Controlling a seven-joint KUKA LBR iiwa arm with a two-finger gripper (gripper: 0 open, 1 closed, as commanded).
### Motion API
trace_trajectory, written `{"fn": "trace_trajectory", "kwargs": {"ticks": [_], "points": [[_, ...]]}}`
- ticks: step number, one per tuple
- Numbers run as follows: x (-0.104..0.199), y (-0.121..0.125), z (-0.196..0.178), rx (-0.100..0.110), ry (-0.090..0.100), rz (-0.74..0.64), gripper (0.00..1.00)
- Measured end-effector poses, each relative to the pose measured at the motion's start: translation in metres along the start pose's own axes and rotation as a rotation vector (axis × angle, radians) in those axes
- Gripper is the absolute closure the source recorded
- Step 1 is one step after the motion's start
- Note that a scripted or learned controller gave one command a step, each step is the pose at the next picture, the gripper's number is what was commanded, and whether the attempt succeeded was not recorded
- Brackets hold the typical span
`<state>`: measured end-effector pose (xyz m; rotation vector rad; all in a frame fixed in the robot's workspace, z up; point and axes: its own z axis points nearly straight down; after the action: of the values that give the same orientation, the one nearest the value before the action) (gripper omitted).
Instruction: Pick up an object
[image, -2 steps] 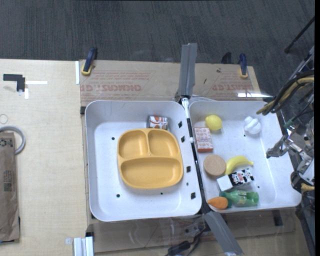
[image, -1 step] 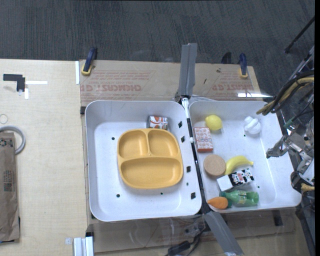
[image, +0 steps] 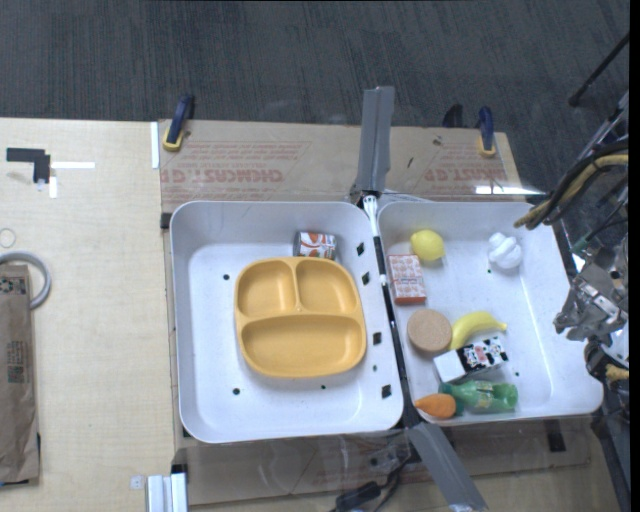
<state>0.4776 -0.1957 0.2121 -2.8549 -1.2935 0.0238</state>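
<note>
The right bin (image: 540, 300) holds a lemon (image: 427, 245), a white crumpled item (image: 505, 252), a red and white box (image: 406, 278), a tan round disc (image: 429, 330), a banana (image: 478, 325), a black and white box (image: 478, 357), a green packet (image: 486, 397) and an orange piece (image: 436, 405). In the left bin (image: 200, 330) lies a yellow divided plate (image: 300, 315) with a small orange and white carton (image: 315, 243) behind it. My gripper (image: 588, 308) hangs by the right bin's right rim, apart from all the objects.
A grey divider post (image: 376, 140) rises between the bins at the back. Cardboard (image: 270, 160) lies behind the bins, held by blue clamps (image: 180, 120). A brown paper bag (image: 15, 370) rests at the bench's left edge. Cables (image: 580, 180) hang at the upper right.
</note>
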Motion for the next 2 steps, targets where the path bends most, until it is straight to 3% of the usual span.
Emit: {"fn": "trace_trajectory", "kwargs": {"ticks": [1,2], "points": [[0.011,-0.011,-0.165,-0.008,0.002,-0.21,1.0],[-0.008,0.005,-0.227,-0.007,0.002,-0.147,1.0]]}}
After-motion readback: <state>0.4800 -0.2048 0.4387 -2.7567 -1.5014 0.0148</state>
